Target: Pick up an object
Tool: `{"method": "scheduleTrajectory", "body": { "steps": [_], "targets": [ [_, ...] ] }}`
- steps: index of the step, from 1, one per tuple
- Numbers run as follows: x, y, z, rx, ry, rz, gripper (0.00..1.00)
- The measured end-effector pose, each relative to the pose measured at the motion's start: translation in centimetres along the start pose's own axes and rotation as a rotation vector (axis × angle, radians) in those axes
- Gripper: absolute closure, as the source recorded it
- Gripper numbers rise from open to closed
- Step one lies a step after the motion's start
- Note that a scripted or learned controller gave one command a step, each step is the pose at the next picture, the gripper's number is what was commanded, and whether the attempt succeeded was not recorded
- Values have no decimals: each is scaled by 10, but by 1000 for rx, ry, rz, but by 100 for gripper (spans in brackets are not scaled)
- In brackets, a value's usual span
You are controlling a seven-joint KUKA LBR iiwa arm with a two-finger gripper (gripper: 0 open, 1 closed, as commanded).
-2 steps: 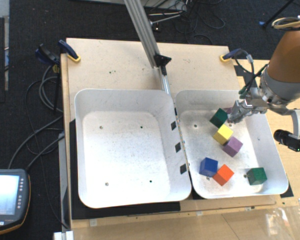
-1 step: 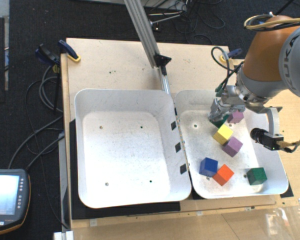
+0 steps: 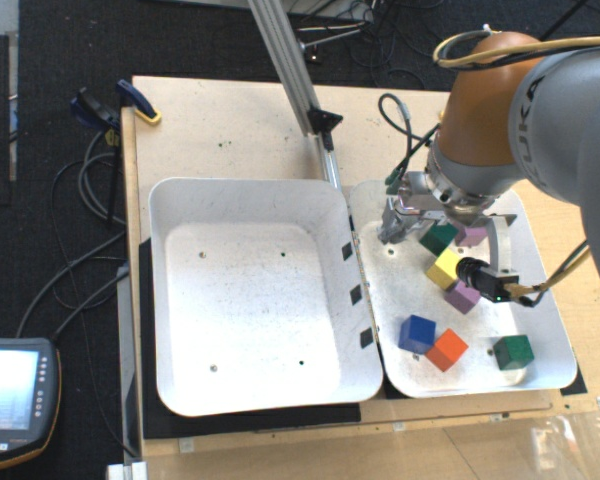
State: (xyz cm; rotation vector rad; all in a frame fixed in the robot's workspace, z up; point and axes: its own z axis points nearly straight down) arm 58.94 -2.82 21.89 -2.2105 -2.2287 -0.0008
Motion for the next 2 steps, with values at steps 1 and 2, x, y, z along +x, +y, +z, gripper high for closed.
{"method": "scheduleTrajectory", "body": {
  "steps": [1, 2],
  "targets": [
    [62, 0, -2, -2, 0, -1, 100],
    [108, 6, -13, -3, 0, 1, 100]
  ]
}}
